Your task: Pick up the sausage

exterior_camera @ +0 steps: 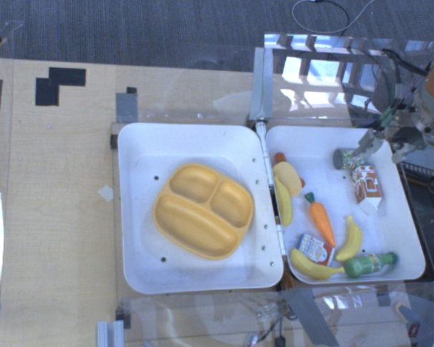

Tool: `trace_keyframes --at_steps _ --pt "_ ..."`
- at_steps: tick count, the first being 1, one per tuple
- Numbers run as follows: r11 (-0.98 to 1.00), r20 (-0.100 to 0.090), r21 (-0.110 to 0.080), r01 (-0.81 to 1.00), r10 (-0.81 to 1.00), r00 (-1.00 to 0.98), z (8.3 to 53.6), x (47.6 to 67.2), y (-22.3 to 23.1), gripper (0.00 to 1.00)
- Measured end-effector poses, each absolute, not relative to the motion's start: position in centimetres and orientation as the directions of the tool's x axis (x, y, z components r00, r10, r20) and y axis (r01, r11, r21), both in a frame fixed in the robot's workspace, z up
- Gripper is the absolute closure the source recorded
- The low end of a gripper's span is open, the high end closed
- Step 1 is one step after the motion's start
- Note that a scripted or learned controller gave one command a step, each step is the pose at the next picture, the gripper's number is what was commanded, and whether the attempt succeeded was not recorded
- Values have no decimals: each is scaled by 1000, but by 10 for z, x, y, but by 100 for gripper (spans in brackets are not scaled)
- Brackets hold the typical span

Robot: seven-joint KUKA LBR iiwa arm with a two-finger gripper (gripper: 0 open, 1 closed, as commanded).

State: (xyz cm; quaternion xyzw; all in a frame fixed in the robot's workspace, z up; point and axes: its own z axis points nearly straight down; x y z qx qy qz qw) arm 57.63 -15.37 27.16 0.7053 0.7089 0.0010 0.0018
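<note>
Sausage (279, 157): a small red-brown end is visible in the right bin (412, 262), at the bin's left wall near the far corner, mostly hidden behind a yellow-and-pink toy food piece (288, 177) that lies against it. A yellow banana-like piece (283, 202) lies along the same wall, just below. Gripper (347, 157): positioned low over the far side of the right bin, well apart from the sausage, with nothing visible between its fingers; whether the fingers are open or closed cannot be determined. A small carton (367, 185) lies just beside the gripper. A carrot (321, 221) lies near the bin centre. Near the front wall lie two bananas (351, 239), a small printed pouch (315, 249) and a green bottle (369, 264). The left bin (137, 266) contains a yellow divided plate (203, 210).
</note>
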Motion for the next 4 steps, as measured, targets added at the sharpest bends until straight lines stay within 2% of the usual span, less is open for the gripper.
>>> trace_keyframes --at_steps 1,2,4 --pt "110 -1 4 994 994 -110 169 645 -143 0" --pt "176 -2 8 984 984 -176 88 671 -88 0" --pt "161 -2 8 987 987 -161 88 671 -87 0"
